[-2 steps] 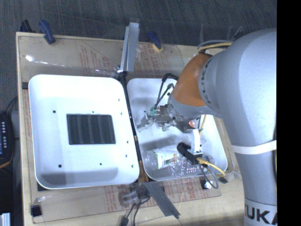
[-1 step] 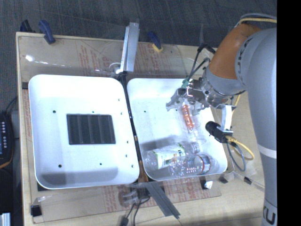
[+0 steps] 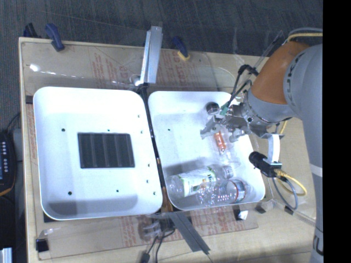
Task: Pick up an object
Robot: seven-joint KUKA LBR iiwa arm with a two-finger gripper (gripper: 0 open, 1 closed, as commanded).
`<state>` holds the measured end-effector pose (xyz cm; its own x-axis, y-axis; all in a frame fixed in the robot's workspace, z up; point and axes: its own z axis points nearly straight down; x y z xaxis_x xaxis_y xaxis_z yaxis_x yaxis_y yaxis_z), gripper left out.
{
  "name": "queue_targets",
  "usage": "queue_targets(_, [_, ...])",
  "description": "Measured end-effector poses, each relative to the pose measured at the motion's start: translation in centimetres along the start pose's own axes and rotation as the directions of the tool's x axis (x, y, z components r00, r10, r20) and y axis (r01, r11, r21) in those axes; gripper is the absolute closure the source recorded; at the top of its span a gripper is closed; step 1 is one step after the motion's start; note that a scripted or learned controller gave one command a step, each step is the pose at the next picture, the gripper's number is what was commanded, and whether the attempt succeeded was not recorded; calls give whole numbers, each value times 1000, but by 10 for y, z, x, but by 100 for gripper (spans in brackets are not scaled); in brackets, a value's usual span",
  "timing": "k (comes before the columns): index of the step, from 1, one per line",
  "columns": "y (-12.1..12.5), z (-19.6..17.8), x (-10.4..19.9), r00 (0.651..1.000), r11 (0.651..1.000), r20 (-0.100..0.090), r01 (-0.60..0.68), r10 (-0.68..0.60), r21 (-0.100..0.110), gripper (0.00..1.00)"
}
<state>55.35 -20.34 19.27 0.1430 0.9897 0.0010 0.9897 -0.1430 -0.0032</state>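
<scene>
Arm: grey KUKA with the orange band [image 3: 272, 75], coming in from the right and hanging over the right bin [image 3: 164, 147]

Pincer [image 3: 220, 141]: low over the upper middle of the right bin; honestly can't tell how far open it is, the fingertips blur into the stuff under them

Holding anything: can't tell; a small clear item with an orange-red part [image 3: 220, 142] sits right at the tips, but whether it's actually between them isn't readable

Plastic bottles [image 3: 211, 185]: a clump of clear ones, one with a green-white label, lying on their sides just below the pincer along the bin's near wall

Dark round thing [image 3: 211, 107]: just above the pincer, slightly left

Left bin [image 3: 49, 114]: well off to the pincer's left, with a dark ribbed rectangle [image 3: 106, 150] lying flat in its middle
</scene>
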Motion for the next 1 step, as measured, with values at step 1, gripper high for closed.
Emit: queue_targets(1, [10,-6,1,1000,1000,1,3,-3,-2,0])
